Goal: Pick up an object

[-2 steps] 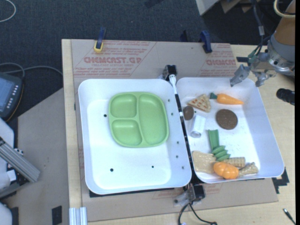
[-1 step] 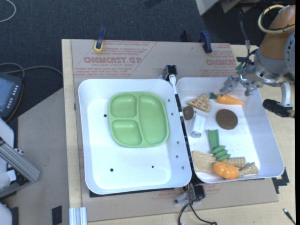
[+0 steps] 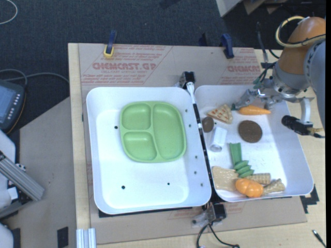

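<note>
On the tabletop: (image 3: 77,87) you have two white bins side by side, so one can supply things and the other take them.
Left bin: (image 3: 98,138) it carries a green divided plate (image 3: 153,131), lying flat near the middle.
Right bin: (image 3: 297,159) it holds all the loose pieces, kept together within the arm's reach from the right.
Arm: (image 3: 302,50) it leans over the far right corner of the right bin.
Hand: (image 3: 257,94) it sits low just above the carrot; you cannot tell how far it is open, and nothing is visibly held.
Carrot: (image 3: 253,109) the likely target, lying flat at the far side.
Neighbours: brown disc (image 3: 250,131), toast wedge (image 3: 221,113), green beans (image 3: 239,161) and an orange fruit (image 3: 248,187) lie nearer.
</note>
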`<state>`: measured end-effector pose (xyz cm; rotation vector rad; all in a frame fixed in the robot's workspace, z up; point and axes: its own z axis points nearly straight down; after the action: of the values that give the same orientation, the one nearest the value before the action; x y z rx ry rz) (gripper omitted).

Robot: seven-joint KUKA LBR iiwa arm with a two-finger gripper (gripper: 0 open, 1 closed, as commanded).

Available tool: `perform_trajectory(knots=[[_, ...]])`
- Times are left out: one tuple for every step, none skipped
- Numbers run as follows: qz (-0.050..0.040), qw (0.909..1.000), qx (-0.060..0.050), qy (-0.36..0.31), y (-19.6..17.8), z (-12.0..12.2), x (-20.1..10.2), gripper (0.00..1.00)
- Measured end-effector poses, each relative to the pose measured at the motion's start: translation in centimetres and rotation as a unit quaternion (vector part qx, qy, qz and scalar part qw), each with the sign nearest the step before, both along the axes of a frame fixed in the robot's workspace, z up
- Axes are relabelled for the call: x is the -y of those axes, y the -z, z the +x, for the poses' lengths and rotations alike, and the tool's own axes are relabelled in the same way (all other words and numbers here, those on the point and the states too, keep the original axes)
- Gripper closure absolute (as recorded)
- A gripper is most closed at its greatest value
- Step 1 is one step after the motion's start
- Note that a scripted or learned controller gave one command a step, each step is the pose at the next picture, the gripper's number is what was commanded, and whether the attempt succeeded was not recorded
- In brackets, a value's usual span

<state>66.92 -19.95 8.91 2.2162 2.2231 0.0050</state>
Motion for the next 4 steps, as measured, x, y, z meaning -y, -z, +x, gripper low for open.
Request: perform_trajectory(knots=[[0.0037,1.0000,0.005,-0.001,-1.5,0.4,-0.5,1.00],[-0.0021,1.0000,0.002,0.001,-6.9,1.5,0.0,1.00],[-0.0018,1.0000,0.002,0.002,-11.8,0.9,-0.2,1.00],[-0.0015,1.0000,0.001,0.001,-13.8,1.0,-0.1,1.00]])
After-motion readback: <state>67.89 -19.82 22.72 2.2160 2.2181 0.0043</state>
